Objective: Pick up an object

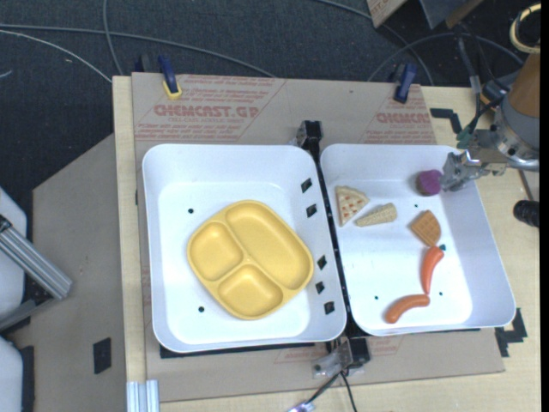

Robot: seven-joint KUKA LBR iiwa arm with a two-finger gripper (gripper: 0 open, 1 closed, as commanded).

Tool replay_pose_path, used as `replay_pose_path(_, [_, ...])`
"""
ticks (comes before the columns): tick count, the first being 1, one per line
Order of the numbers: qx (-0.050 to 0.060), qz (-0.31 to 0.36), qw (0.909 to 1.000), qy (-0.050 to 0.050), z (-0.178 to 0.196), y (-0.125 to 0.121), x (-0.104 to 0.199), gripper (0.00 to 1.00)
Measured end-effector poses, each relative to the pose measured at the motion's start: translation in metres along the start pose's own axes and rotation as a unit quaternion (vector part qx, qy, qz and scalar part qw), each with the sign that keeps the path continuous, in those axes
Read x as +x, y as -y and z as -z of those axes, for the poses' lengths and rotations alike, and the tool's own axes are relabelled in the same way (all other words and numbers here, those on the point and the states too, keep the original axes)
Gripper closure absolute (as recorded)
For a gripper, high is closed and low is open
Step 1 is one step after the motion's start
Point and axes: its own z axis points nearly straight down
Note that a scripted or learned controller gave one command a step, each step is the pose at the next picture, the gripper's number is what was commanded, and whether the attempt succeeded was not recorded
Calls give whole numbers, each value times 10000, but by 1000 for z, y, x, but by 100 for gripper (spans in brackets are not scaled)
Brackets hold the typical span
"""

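Target obj: purple ball-like item, 1x, upper R part of R bin, near far wall.
Gripper: just R of purple item, at its side; touching or not, can't tell. Pincer state: can't tell from this angle, metal parts blur together.
Arm: 1x, grey wrist enters from R edge, over R bin's top-R corner.
R bin: white, shallow; holds 6 items total.
Waffle wedge: 1x, tan, triangular, upper L of R bin, near divider side.
Bread-like slice: 1x, pale, just R of waffle wedge, nearly touching.
Cracker/biscuit: 1x, brown, squarish, below purple item.
Carrot-like stick: 1x, orange-red, just below the biscuit, upright-ish.
Sausage: 1x, orange, curved, near front wall of R bin.
L bin: white, 1 item in it.
Tray: 1x, yellow, 3 compartments, mid L bin, turned at a slant.
Clamps: 2x, blue, at bench far edge, L and R.
Cables: several on dark floor behind bench.
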Motion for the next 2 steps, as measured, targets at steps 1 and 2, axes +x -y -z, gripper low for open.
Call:
replay_pose_path(1, [5,-2,10000,-2,51,-2,0,100])
replay_pose_path(2, [49,16,10000,-21,50,-5,57,100])
